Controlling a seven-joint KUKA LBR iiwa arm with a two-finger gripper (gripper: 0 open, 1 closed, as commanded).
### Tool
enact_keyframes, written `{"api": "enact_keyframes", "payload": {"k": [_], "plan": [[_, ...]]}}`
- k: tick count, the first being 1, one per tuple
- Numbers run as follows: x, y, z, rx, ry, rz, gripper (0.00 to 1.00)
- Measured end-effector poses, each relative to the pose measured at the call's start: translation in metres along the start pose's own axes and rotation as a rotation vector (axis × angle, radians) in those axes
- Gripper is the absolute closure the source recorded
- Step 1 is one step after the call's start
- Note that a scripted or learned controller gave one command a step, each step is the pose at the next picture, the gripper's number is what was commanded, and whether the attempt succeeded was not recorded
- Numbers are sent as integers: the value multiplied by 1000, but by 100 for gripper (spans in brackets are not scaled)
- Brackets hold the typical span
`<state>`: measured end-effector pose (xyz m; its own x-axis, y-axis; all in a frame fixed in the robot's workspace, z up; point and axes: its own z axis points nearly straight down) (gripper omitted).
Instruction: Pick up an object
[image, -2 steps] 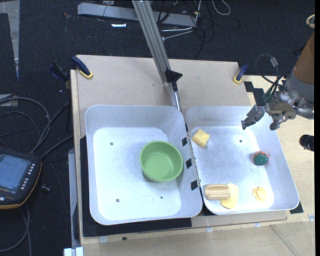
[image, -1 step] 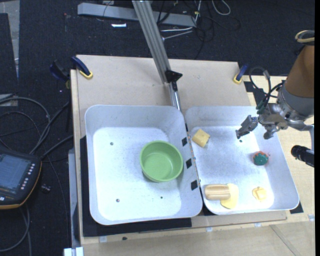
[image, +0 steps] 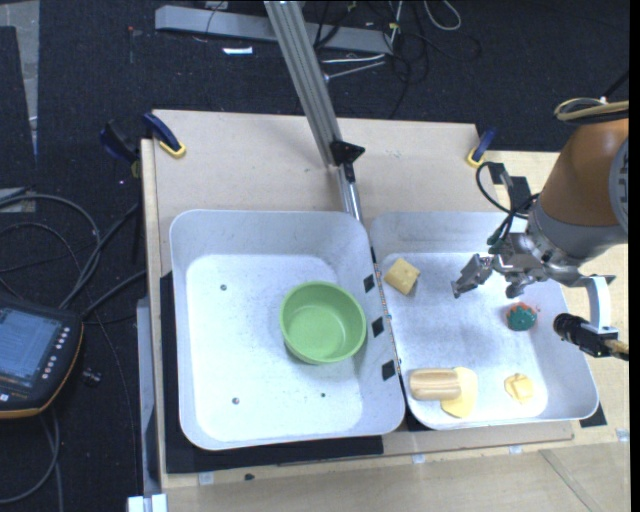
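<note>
Just beside jaws (image: 495, 277), teal ball (image: 521, 318).

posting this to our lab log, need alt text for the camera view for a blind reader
A grey and orange robot arm reaches from the right over the right bin, its gripper open above bare floor between a yellow block and a small teal object. The left bin holds a green bowl.

I see matt, faintly speckled white plastic in both bins (image: 200, 300), a smooth, slightly glossy green plastic bowl (image: 323, 322), a pale bare-wood bench (image: 250, 160), a brushed metal strut (image: 310, 85) and the arm's glossy orange band (image: 590, 170).
</note>
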<state>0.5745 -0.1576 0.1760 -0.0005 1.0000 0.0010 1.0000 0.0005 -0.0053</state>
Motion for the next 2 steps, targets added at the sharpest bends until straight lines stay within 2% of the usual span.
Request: {"api": "enact_keyframes", "payload": {"k": [1,2], "plan": [[5,2,44,-2,0,0,0],[5,3,32,-5,-1,0,100]]}}
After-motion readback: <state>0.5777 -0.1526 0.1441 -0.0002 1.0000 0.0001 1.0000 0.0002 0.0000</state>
